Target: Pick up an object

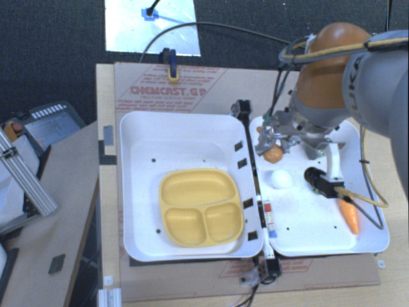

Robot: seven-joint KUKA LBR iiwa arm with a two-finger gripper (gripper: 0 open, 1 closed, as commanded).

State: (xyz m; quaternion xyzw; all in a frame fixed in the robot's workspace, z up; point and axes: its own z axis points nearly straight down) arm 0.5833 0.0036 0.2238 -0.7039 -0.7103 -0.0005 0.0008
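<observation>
My hand (271,142) hangs low over the far left corner of the right bin (307,230), directly above a small orange object (274,153) lying near the divider. Whether the hand is spread or pressed together I cannot tell from this angle. A white ball (280,179) sits just nearer, a carrot (349,217) lies toward the near right, and a yellow divided tray (199,206) rests in the left bin (137,171). I judge this to be the grasping step. Next comes a sure grip, then a straight lift clear of the bin wall.
</observation>
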